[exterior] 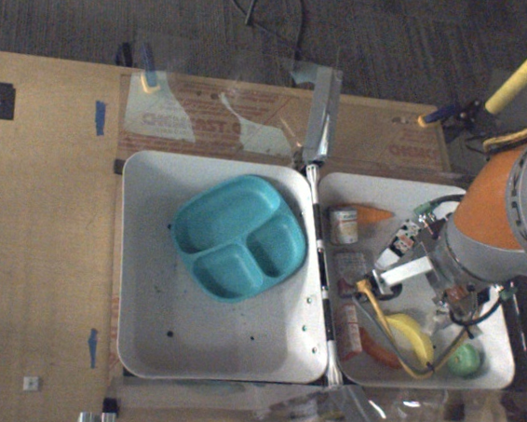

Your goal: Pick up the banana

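Observation:
The banana [409, 334] is yellow and lies in the right bin [503, 371], near its front wall. My gripper [449, 303] hangs over the right bin, just above and to the right of the banana. The grey arm with its orange band [496, 207] comes in from the right and covers the bin's right side. I see nothing gripped.
Around the banana lie a red-orange item [378, 351], a green round thing [464, 360], a grey packet [350, 264], a small can [342, 225] and a carrot [374, 213]. The left bin [139, 239] holds a teal divided plate [239, 237].

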Tool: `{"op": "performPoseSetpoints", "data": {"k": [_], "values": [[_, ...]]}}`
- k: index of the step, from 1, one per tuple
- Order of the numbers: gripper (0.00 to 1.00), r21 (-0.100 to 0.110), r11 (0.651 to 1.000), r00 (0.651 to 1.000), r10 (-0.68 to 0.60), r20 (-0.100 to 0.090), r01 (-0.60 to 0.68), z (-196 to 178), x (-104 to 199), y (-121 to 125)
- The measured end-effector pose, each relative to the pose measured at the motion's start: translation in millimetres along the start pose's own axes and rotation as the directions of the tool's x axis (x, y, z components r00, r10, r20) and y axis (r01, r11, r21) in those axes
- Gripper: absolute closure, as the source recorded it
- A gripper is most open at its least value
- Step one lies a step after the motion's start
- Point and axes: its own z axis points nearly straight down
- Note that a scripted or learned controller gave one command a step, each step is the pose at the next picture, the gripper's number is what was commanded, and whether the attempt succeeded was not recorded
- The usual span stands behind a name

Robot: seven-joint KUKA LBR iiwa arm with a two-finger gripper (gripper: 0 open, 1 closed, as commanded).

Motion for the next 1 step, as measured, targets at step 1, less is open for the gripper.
{"op": "performPoseSetpoints", "data": {"k": [1], "values": [[0.0,0.0,0.998,0.998,-0.062,0.0,0.062,-0.3,57.4,27.4]]}}
